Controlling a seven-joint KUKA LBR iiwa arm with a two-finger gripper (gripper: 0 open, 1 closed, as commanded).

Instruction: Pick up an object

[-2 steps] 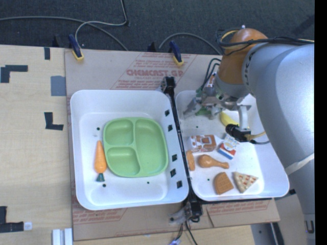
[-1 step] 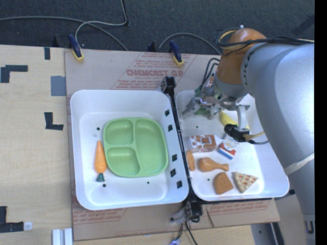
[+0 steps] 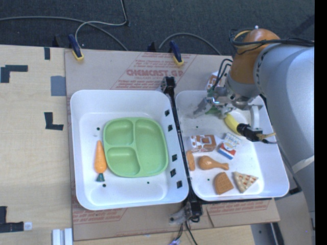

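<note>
Reaching in from the right of the camera view, the grey arm [image 3: 288,91] with its orange band [image 3: 250,55] is hanging over the far right corner of the right bin [image 3: 278,185]. Its gripper [image 3: 217,103] is sitting low over that bin's far edge, close above the white floor, and nothing is showing between its tips; whether it is spread or closed cannot be told from this slant.

A yellow banana [image 3: 234,124] is lying just beside the gripper, toward the bin's right wall, partly under the wrist hardware. Nearer the middle of the same bin a small brown-and-white carton [image 3: 203,143] is lying flat, with a blue, white and red packet [image 3: 228,148] just to its right. Below them an orange-brown drumstick [image 3: 212,163] is lying across the floor, and a small orange piece [image 3: 190,160] is resting against the bin's left wall. Toward the near edge a brown bread-like piece [image 3: 223,182] and a pizza slice [image 3: 244,181] are lying side by side, close but apart.

The left bin [image 3: 82,185] is carrying a green divided plate [image 3: 136,146] around its middle, and a carrot [image 3: 99,157] is lying just beside the plate's left edge, its green end pointing toward the near edge.

Both bins are sitting on a cardboard sheet [image 3: 117,68] clamped at the bench's far edge by two blue-and-yellow clamps [image 3: 76,49], and black cables [image 3: 122,9] are trailing over the dark floor beyond.
</note>
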